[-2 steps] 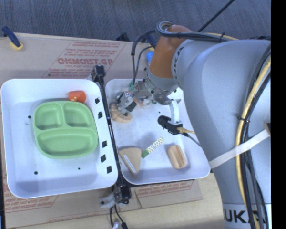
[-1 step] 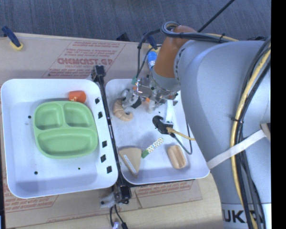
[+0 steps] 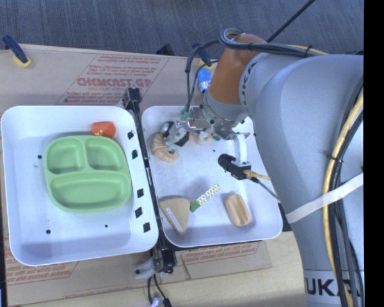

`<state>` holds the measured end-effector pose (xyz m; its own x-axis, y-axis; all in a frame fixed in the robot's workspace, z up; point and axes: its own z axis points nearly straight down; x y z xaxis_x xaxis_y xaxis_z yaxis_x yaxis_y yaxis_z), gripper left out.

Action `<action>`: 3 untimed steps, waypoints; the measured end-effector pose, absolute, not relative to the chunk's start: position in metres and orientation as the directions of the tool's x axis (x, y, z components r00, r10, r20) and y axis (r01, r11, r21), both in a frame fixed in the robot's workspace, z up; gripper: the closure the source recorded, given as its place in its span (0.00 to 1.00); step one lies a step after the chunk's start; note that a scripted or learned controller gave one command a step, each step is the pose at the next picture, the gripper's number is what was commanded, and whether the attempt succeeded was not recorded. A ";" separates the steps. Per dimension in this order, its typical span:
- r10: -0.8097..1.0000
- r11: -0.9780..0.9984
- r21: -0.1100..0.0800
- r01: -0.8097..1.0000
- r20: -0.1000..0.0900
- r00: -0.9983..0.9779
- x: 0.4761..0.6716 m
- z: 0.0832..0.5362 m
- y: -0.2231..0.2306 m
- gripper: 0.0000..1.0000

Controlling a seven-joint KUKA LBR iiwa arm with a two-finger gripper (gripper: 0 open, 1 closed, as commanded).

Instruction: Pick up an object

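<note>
Right white bin (image 3: 208, 235): fingers (image 3: 171, 132) at croissant (image 3: 162, 147), their spread too blurred to tell.

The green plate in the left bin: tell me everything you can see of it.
The green plate is a light green divided tray, plastic by its look, with rounded corners and three compartments: two small ones at the far side, one long one at the near side. It lies flat, right way up, on the left bin's floor. An orange object sits at its far edge.

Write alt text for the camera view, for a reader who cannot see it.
A grey robot arm's gripper reaches into the right bin, low beside a croissant. That bin also holds a bread roll and a wedge-shaped toy; the left bin holds a green divided plate.
</note>
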<state>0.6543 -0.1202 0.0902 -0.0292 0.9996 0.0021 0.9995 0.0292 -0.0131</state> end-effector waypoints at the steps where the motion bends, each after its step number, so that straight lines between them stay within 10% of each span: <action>1: 0.999 0.035 -0.023 0.999 0.003 -0.035 0.653 0.099 -0.120 1.00; 3: 0.846 0.533 -0.002 0.846 0.001 -0.533 0.634 0.194 -0.122 1.00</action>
<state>0.6338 -0.1219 0.1942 -0.5330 0.8461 0.0012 0.8461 0.5330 -0.0023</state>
